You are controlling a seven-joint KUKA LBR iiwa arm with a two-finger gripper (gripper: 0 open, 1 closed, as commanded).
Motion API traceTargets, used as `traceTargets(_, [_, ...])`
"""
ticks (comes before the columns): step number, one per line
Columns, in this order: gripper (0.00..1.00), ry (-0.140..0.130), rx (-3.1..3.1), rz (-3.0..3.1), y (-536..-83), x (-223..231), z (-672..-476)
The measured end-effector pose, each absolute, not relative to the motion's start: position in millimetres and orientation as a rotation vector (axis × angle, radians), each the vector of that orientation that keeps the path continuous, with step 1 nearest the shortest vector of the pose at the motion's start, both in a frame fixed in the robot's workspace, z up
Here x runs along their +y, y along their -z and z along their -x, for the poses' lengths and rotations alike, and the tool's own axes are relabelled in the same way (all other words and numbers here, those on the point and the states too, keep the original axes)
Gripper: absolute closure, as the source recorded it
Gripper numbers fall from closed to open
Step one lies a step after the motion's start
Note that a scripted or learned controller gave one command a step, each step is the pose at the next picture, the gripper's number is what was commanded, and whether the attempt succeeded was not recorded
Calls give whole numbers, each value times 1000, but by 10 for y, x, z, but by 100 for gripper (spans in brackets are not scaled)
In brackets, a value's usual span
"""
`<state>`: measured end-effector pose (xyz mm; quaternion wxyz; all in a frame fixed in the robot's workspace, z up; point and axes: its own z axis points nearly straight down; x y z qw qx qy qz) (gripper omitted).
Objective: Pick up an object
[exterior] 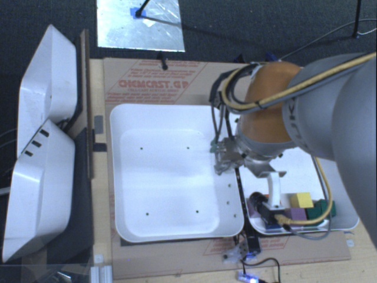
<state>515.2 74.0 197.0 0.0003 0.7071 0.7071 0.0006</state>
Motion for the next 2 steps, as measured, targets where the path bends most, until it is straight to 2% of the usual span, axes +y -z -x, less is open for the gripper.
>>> traceTargets(1, [100,-5,2215,-2222,-2535,257,-5837])
traceTargets(2, [100,-11,2206,-2230,-3426,285,-5910])
